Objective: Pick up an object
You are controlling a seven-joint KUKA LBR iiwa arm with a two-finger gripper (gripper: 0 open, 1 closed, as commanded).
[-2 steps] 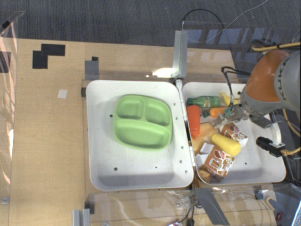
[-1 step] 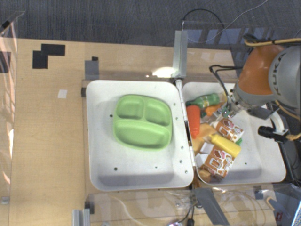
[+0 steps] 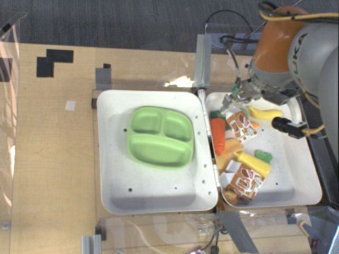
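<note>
Objects (image 3: 233, 148) for the pick all lie in the right bin (image 3: 296, 168), crowded toward its left wall. Nearest the front, a brown-and-white packet (image 3: 243, 183) lies flat at a slant in the front left corner. Just behind it and touching it, a yellow bottle (image 3: 252, 162) lies on its side, its green cap (image 3: 263, 155) pointing toward the middle of the bin. Left of the bottle sits a tan piece (image 3: 226, 151), too jumbled among the others to identify. A carrot (image 3: 217, 134) lies along the left wall, its green top (image 3: 214, 115) toward the back. Just right of the carrot a second packet (image 3: 241, 126) lies tilted, and behind that a banana (image 3: 265, 112) rests near the back wall.

The left bin (image 3: 114, 187) holds one green plate (image 3: 160, 136), right way up, near the middle of the floor and apart from every wall. The plate has three compartments: one wide one at the front and two smaller ones side by side behind it.

Farthest back, the gripper (image 3: 237, 95) hangs over the rear left part of the right bin, just behind the second packet and left of the banana. Whether the claw is released or clenched cannot be told from this angle. The grey arm (image 3: 312, 52) with its orange band (image 3: 278, 36) rises behind it to the right.
</note>
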